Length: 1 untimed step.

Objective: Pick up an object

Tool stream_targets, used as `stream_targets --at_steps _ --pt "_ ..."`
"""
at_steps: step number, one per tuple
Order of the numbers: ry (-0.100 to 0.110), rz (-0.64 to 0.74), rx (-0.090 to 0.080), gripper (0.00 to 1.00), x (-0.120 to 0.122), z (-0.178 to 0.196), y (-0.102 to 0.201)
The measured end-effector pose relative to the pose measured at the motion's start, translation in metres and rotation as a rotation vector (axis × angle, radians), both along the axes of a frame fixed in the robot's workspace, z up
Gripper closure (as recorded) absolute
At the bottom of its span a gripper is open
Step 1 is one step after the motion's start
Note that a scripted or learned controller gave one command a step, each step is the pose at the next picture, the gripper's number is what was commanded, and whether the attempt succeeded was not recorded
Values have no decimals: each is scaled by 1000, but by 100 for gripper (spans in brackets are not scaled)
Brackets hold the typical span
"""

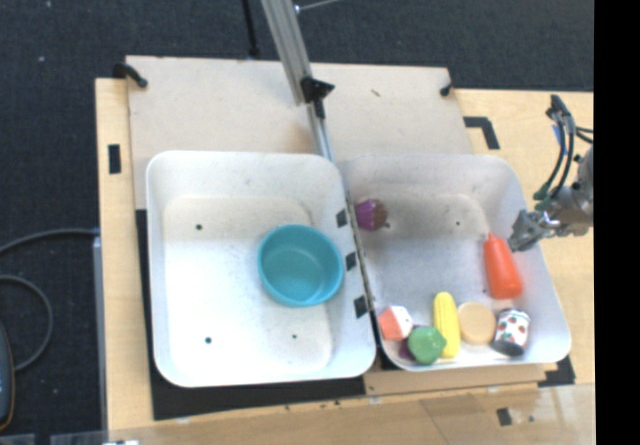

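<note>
Front row, right bin: I log a red-and-white block [395, 321], green lump [427, 344], yellow corn-shaped piece [446, 324], tan round piece [477, 324] and a white die-like cube with dark spots [512, 331], packed close along the near wall.
Orange piece [503, 267]: lies by the right wall, just behind that row.
Tool [527, 231]: at the right bin's [420, 178] right rim, just above the orange piece; I cannot tell its opening or any hold.
Left bin [180, 233]: blue bowl [300, 265], upright.
Purple piece [369, 214]: far left of right bin.
Worktop [115, 123]: tan.
Writing: none I can read.
</note>
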State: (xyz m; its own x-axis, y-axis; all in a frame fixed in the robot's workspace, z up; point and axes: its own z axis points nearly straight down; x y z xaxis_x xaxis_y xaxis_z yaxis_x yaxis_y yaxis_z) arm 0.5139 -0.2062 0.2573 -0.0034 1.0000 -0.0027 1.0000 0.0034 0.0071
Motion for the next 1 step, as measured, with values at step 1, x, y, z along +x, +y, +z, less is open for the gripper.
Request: stream_targets --at_steps 1 --pt "3 1 1 100 1 21 -1"
